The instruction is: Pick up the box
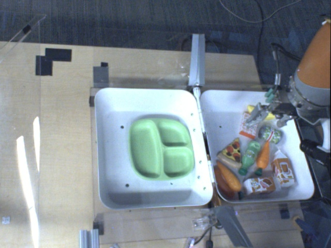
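Note:
Two small orange-and-white boxes lie at the front of the right bin (305,190): one box (283,171) near the right wall and another box (260,185) flat against the front wall. My gripper (269,118) hovers over the back half of that bin, above a green-and-white can (270,135). It is well behind both boxes. Its fingers stand open with nothing between them. The arm's orange band (316,61) rises at the right edge.
The right bin also holds a pizza slice toy (232,150), a green bottle (252,154), a carrot (264,155), a brown bread roll (228,177) and a yellow piece (251,109). The left bin (111,138) holds a green divided plate (161,148).

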Controlling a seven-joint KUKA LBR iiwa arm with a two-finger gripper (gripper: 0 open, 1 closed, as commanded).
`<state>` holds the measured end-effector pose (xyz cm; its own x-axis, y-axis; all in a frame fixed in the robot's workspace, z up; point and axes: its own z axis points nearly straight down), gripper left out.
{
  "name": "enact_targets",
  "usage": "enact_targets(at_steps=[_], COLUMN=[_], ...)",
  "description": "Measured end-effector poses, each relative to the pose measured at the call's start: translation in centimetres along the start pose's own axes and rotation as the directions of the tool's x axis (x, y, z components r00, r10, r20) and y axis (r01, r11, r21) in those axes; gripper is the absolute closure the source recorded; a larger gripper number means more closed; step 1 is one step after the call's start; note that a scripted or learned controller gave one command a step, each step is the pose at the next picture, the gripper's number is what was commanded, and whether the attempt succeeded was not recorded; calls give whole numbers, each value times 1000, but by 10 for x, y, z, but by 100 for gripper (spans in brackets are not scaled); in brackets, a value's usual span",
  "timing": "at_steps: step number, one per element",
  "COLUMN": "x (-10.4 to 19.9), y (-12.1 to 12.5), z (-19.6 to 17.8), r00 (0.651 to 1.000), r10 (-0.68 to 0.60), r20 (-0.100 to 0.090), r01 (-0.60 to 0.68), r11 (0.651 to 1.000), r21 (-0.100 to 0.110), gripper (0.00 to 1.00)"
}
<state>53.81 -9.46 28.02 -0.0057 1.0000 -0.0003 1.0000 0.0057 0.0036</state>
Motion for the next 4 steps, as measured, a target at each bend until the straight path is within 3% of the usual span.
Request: enact_targets(at_steps=[1,2,3,4], x=[-5,2,-53,-94], y=[41,37,66,119], z=[76,191,190,193], r00=[999,994,1000,1000], r10=[45,110,4,-6], r20=[0,-1,-15,-11], r01=[-45,-110,-4,6], r11=[999,994,1000,1000], r21=[1,-9,-6,-5], gripper=[0,0,0,0])
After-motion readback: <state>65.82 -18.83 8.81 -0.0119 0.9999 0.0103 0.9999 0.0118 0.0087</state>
